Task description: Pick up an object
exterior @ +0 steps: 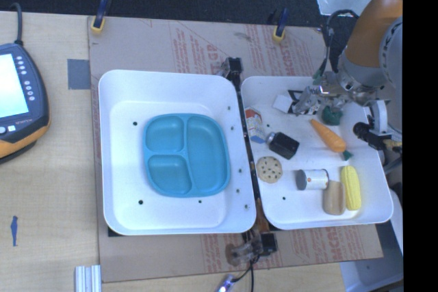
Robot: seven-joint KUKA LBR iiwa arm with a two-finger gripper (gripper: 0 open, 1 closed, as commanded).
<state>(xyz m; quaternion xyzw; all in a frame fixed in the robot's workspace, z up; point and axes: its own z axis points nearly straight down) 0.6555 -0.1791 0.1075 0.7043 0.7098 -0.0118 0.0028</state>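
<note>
Several items crowd tool: carrot, cookie, corn.

Blue divided plate is sitting in the left bin, well apart from the gripper. Teach pendant is lying farthest from it. Two blue clamps are pinning the cardboard sheet, one close behind the tool.

You are seeing the grey, orange-banded arm running off the right edge. Its metal gripper is blurring into clutter, finger state unreadable. It is partly covering a small dark-green object. The black-and-orange handheld pendant is running off the left.
</note>
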